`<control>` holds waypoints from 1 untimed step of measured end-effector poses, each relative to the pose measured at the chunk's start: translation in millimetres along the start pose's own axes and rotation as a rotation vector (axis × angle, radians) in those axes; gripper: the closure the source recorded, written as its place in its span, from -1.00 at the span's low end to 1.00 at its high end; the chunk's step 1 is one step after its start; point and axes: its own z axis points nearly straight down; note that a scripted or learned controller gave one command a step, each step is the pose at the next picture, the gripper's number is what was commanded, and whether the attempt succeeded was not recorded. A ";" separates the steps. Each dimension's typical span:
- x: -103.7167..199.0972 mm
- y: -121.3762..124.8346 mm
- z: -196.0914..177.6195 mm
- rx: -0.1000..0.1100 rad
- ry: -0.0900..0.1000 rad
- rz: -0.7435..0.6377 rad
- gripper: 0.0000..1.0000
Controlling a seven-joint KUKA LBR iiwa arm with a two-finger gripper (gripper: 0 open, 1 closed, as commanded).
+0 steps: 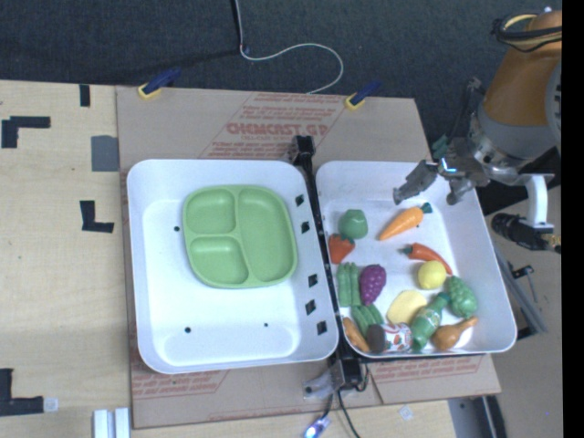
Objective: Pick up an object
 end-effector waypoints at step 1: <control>73.6 -26.4 -99.5 -0.011 0.002 -0.009 -1.00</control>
